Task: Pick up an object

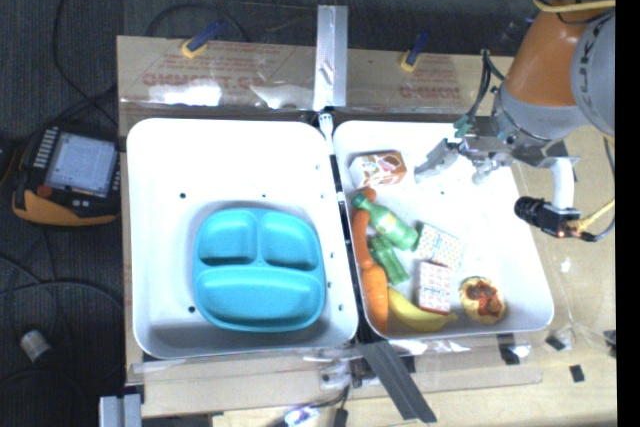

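- Nothing is lifted yet; the objects lie in the right bin (520, 215) at lower right of the frame: carrot (370, 277), banana (415, 315), green bottle (385, 227), snack packet (380, 167).
- The gripper (462, 161) hovers over that bin's upper part, fingers apart, clamping nothing.
- The left bin (160, 175) holds a blue divided tray (260, 267).

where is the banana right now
The banana lies in the right bin, along its near edge, just right of the carrot and below the green bottle.
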### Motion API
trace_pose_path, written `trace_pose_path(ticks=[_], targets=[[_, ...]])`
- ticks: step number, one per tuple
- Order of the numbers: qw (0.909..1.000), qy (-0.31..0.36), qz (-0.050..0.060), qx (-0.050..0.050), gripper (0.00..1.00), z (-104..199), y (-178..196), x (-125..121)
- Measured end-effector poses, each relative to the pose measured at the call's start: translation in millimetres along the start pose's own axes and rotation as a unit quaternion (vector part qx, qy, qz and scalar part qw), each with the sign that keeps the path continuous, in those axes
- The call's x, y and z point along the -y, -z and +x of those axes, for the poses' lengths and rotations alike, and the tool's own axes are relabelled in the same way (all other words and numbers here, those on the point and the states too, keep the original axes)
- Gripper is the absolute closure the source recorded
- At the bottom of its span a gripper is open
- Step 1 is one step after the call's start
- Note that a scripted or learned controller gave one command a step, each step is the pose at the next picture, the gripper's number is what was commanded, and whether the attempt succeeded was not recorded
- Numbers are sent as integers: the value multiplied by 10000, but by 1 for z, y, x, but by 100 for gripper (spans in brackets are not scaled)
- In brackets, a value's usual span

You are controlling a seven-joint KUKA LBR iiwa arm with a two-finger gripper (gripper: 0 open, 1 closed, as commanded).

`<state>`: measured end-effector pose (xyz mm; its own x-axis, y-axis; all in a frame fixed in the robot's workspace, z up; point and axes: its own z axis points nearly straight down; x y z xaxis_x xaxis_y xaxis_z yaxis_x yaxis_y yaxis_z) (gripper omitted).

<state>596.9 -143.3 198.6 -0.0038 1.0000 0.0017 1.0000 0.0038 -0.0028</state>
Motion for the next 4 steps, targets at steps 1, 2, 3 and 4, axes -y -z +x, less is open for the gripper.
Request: trace_pose_path(ticks=[1,2,3,4], targets=[[9882,-1528,-50,-4,0,4,-109,-2],[9737,-2278,-8,30,0,-31,18,5],[9335,-3586,-78,14,0,31,-95,9],[8428,-5381,-10,23,0,-31,-90,33]])
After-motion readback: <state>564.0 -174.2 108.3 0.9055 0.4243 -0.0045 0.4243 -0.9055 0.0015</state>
